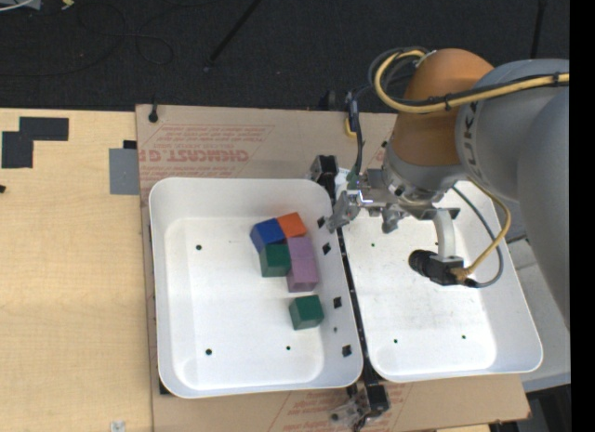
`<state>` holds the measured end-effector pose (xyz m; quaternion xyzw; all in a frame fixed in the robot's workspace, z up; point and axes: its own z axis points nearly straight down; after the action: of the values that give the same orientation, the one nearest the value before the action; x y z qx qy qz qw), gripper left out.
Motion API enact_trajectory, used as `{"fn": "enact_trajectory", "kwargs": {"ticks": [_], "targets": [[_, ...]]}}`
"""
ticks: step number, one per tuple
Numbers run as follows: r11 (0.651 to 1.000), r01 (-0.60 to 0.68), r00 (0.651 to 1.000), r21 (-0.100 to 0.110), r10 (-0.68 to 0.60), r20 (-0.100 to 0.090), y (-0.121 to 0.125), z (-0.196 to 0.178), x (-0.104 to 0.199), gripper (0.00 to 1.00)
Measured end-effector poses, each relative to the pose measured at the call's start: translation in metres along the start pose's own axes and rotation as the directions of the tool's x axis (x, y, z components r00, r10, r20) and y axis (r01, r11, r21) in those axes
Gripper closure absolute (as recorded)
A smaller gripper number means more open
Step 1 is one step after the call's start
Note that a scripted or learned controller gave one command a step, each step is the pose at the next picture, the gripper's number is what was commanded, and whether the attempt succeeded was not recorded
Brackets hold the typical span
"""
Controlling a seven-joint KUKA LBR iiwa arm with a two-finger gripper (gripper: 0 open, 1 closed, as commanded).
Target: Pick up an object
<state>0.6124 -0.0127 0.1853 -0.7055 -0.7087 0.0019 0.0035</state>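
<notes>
Several blocks lie in the left bin. A blue block and an orange block sit side by side. Just below them a dark green block touches a purple block. A second green block lies apart, nearer the front. My gripper hangs at the back of the divider between the two bins, right of the orange block and apart from every block. I see no block in it.
The right bin lies under the arm's wrist. A black cable fitting on a yellow cable hangs over that bin. Cardboard lies under both bins, with wooden bench to the left.
</notes>
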Motion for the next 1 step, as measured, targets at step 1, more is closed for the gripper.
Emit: {"fn": "enact_trajectory", "kwargs": {"ticks": [1], "targets": [[1.0,0.003,1.0,0.0,-0.003,-0.001,-0.0347,-0.0011,0.0815,0.0]]}}
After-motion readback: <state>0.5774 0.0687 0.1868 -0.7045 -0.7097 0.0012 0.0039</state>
